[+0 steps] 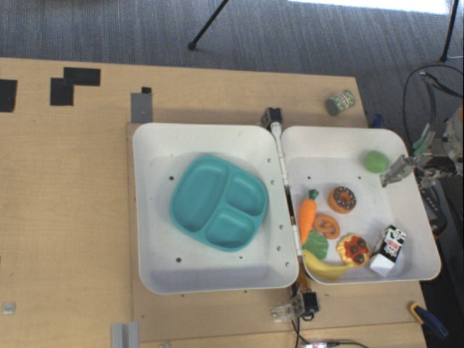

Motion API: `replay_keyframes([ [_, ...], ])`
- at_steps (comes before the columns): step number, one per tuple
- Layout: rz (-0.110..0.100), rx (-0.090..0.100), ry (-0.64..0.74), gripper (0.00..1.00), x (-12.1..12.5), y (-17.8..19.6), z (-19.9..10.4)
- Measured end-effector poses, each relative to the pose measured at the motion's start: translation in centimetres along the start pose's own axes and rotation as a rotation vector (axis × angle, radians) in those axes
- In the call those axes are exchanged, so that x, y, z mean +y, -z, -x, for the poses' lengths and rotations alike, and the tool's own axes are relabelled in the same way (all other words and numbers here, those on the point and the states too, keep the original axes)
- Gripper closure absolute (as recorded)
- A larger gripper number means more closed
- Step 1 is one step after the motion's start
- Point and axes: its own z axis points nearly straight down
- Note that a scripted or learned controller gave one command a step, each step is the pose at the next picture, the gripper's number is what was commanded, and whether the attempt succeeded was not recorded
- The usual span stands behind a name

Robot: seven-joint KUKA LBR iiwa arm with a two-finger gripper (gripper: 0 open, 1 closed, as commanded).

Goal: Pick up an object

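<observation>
On the tabletop, the left bin holds a teal plate; the right bin holds the toys. The hand (empty, fingers spread) hangs at the rim beside the green ball. Approach step, likely; next, lower over one toy and close.

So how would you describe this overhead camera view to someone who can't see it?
A robot's claw hovers at the right bin's edge, beside a green ball; the bin also holds a carrot, banana and milk carton. The left bin holds a teal divided plate.
</observation>
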Motion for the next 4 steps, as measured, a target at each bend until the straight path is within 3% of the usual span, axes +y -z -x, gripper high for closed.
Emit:
replay_keyframes([
  [1, -0.003, 0.002, -0.002, 0.00, -4.4, -11.1, 0.0],
  [2, 0.008, 0.000, 0.000, 0.00, -5.1, -15.2, -10.3],
  [3, 0.007, -0.001, 0.000, 0.00, 0.8, -15.2, -10.8],
  [4, 0.010, 0.000, 0.002, 1.00, 0.9, -14.1, -10.9],
])
